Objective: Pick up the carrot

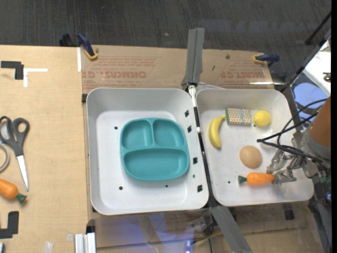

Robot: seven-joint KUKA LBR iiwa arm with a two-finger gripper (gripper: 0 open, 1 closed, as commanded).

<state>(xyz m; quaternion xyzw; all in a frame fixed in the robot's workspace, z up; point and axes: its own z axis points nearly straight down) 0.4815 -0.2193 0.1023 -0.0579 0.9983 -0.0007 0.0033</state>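
Note:
An orange carrot (258, 179) with a green stub at its left end lies flat near the front edge of the right bin (231, 194). My gripper (280, 171) reaches in from the right, low over the bin floor, right at the carrot's right end. Its metal fingers (275, 163) are spread apart, one just behind the carrot's tip and one to its right. The carrot rests on the bin floor, and the fingers have not closed on it.
The right bin also holds a tan egg-shaped item (250, 156) just behind the carrot, a banana (215, 132), a small box (238, 116) and a lemon (261, 118). A teal divided plate (155, 149) sits in the left bin. Scissors (17, 144) and a second carrot (7, 189) lie on the bench at left.

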